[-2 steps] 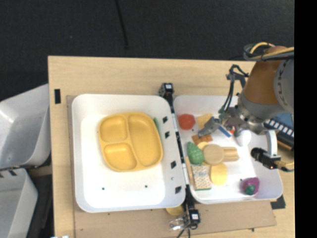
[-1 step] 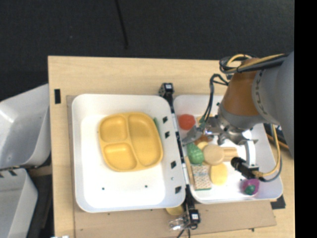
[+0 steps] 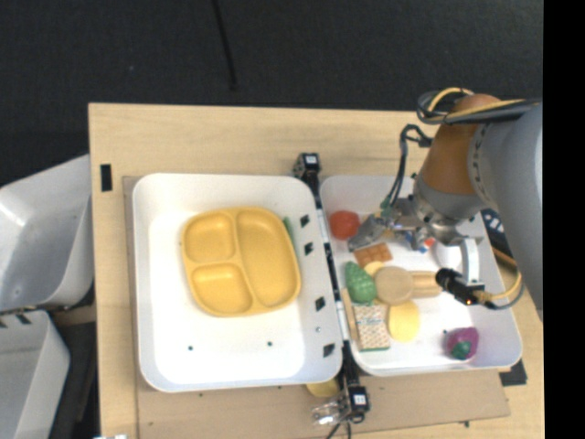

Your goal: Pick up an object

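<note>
Lying just below the claw (image 3: 373, 234), an orange block (image 3: 373, 255).

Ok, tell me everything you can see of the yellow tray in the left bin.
The yellow tray is a rounded, plastic-looking plate with three compartments: two side by side at its far end and one at its near end, the right-hand one running longest. It lies flat, right way up, turned slightly askew, in the middle of the left bin, resting on the bin floor. Nothing visible lies in its compartments. A small green thing sits at its far right rim; whether they touch is unclear.
</note>
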Robot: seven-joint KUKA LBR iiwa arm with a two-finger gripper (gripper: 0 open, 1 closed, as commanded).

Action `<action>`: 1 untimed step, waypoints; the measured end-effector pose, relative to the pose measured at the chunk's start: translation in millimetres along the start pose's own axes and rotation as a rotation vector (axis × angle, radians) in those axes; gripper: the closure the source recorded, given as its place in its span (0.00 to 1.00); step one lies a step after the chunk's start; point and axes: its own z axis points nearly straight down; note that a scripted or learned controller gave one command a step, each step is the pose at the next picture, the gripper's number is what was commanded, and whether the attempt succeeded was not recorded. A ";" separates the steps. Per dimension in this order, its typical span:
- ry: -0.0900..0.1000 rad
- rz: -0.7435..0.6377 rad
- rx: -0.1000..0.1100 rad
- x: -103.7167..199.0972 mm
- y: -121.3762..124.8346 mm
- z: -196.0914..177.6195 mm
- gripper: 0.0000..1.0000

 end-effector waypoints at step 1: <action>0.000 -0.003 -0.002 0.3 0.5 -11.4 1.00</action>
